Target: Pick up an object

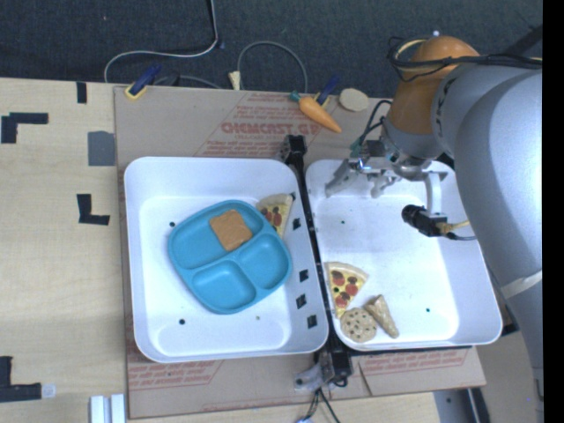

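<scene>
Resting on smooth blue plate (231, 265): a flat tan square (232, 229).

Dark carpet (106, 16) lies behind a pale wooden bench (53, 263).

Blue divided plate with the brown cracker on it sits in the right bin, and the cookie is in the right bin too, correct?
Not quite. The camera view shows the blue divided plate, with the brown cracker on it, in the left bin. The cookie is indeed in the right bin.
</scene>
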Robot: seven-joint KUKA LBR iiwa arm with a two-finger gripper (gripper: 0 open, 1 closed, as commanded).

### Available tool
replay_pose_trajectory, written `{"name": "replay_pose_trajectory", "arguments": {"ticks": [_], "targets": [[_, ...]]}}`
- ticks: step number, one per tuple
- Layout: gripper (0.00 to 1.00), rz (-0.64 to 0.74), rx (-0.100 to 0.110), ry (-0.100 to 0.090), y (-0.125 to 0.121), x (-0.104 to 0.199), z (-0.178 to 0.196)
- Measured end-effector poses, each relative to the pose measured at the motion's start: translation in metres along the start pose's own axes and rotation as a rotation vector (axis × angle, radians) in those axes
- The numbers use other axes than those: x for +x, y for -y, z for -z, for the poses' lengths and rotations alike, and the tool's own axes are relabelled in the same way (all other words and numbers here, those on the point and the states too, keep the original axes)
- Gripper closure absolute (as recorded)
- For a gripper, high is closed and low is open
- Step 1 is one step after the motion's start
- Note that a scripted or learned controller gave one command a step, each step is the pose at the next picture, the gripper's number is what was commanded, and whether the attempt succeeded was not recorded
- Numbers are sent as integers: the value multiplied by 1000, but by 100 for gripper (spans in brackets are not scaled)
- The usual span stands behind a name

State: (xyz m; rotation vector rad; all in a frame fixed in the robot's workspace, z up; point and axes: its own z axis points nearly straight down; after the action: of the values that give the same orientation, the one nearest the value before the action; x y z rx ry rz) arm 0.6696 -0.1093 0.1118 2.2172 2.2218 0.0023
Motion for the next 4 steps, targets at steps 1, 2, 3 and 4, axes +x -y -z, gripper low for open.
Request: {"name": "replay_pose_trajectory", "arguments": {"ticks": [1, 2, 3, 4], "targets": [[0, -1, -2, 3, 36, 14, -26], [0, 0, -1, -1, -1, -12, -26], [0, 0, 3, 6, 1, 13, -26], [0, -1, 4, 3, 1, 12, -26]]}}
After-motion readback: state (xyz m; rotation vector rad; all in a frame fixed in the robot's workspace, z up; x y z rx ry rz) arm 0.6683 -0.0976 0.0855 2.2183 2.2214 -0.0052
